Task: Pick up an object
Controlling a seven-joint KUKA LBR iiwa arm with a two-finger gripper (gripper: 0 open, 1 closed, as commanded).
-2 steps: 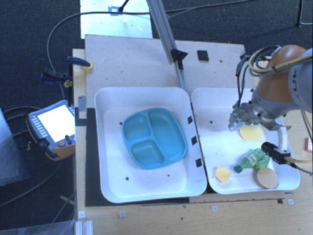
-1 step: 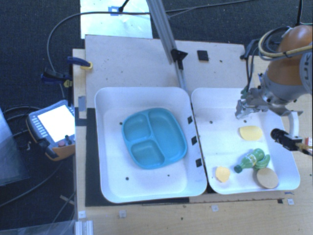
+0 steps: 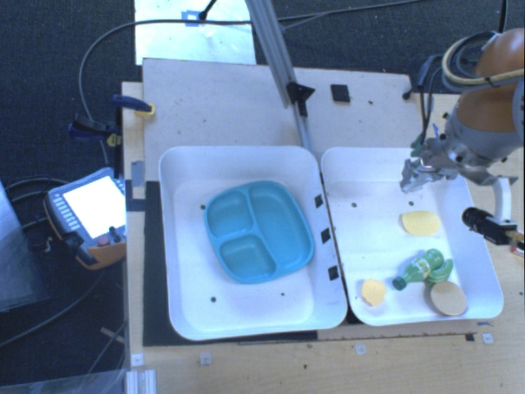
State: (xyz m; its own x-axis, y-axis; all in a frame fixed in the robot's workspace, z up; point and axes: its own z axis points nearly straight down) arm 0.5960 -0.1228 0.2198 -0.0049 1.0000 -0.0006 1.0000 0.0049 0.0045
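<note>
The right bin (image 3: 361,189) holds a pale yellow flat piece (image 3: 421,222), a green toy bottle (image 3: 422,270), a small yellow-orange chunk (image 3: 373,292) and a tan round disc (image 3: 449,299). My gripper (image 3: 414,175) hangs over the upper right part of this bin, above and slightly left of the pale yellow piece. Nothing shows between its fingers. The left bin (image 3: 184,187) holds a blue sectioned plate (image 3: 259,230).
A slanted metal pole (image 3: 275,43) crosses the bench behind the bins. A teach pendant (image 3: 89,216) lies off the bench to the left, and a clamp (image 3: 131,105) sits at the bench's left edge. Black clips (image 3: 325,235) line the divide between bins.
</note>
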